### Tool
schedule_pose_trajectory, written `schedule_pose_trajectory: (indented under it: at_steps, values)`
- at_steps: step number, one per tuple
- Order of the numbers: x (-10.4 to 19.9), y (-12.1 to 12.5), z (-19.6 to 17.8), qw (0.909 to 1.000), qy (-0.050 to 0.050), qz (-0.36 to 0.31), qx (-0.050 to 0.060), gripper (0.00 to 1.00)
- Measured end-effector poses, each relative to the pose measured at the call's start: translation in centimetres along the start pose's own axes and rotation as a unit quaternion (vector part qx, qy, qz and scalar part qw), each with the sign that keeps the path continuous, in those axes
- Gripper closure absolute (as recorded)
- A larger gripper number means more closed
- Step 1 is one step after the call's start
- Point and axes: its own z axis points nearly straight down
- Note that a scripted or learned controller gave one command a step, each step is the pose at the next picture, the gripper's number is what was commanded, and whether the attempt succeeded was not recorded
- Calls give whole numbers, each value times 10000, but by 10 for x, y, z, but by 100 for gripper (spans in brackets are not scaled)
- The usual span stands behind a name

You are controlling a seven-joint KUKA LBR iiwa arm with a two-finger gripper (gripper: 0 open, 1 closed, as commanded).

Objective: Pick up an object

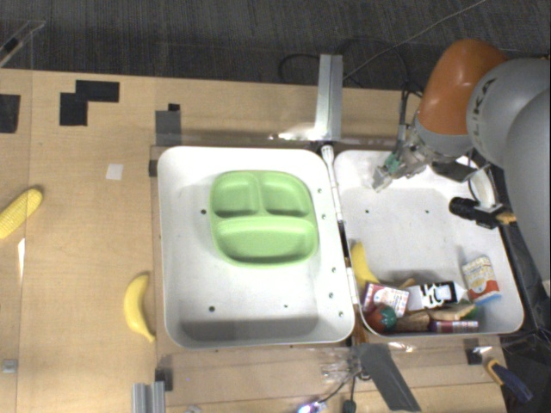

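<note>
while my hand (pixel 389 172) hangs over the far corner of the right bin (pixel 422 213), nothing shows between its tips, and i cannot tell from this slant whether it is parted or closed. i judge the step in hand to be the approach: no object is taken yet.

findings, placed from my hand:
- bare white floor of the bin lies beneath and just nearside of my hand; nothing there to grasp.
- the candidates sit well apart from my hand, crowded along the bin's near wall: a yellow banana (pixel 362 265) at the divider side, a small red-and-white carton (pixel 385 298) beside it, a black-and-white packet (pixel 436 294), and a tilted pouch (pixel 479 275) toward my arm's side.
- the left bin (pixel 181 256), beyond the divider, holds a green divided plate (pixel 261 216).
- out on the tabletop (pixel 77 256), well apart, lie a second banana (pixel 138 306) and a corn cob (pixel 19 212).

assessment: the next move calls for travel toward the near wall, then a descent on one item. the banana looks least crowded; the cluster beside it risks a fouled or double grasp.
</note>
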Motion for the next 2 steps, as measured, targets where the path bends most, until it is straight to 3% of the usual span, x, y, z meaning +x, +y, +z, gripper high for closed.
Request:
schedule_pose_trajectory:
  at_steps: [1, 2]
  values:
    - [4, 0, 2, 10000, 57, -17, 40, 0]
    - [6, 3, 10, 9988, 45, 475, 57, 0]
